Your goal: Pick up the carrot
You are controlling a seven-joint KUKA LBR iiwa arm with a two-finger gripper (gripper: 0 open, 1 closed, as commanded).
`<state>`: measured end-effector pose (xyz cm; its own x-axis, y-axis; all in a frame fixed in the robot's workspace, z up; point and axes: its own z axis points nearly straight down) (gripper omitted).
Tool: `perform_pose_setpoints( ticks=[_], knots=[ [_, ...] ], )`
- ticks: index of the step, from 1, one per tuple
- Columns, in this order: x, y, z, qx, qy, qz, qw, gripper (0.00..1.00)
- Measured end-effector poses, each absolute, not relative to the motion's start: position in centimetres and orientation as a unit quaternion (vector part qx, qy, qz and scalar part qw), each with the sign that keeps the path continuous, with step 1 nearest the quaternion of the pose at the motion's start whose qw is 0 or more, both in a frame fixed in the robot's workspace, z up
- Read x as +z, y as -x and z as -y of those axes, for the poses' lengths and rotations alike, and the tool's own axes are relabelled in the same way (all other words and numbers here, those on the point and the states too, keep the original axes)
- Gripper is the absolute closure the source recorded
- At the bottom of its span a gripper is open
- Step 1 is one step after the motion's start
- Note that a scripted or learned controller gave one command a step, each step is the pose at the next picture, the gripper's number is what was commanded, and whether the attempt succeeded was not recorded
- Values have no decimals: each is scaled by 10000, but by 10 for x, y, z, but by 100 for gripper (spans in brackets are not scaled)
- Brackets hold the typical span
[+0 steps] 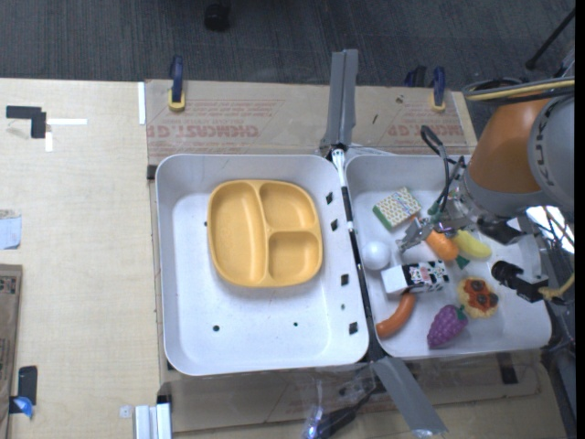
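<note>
Orange and stubby, the carrot (442, 245) lies in the right bin (521, 337), its long axis running lower-left to upper-right, just beside a yellow banana (473, 243). The pincer (426, 230) is pinching the carrot's upper-left side between its fingers.

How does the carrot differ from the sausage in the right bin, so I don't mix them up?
The carrot is bright orange with a green end; the sausage is a duller red-orange all over. The carrot is short and stubby; the sausage is longer and curved. The carrot lies right at the gripper, beside the banana; the sausage lies apart near the right bin's front edge, below the milk carton. Both are toy foods in that bin.
</note>
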<state>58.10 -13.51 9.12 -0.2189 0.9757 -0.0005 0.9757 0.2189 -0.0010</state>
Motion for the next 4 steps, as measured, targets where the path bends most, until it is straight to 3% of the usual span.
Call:
perform_pose_setpoints(
  ticks=[1, 2, 3, 4],
  knots=[
    [100, -581, 136, 5, 6267, 7793, -2, 100],
    [109, -581, 137, 4, 6280, 7782, -7, 100],
    [92, -554, 138, 2, 5206, 8538, 8, 100],
    [191, -533, 62, 8, 6386, 7695, 3, 100]
  ],
)
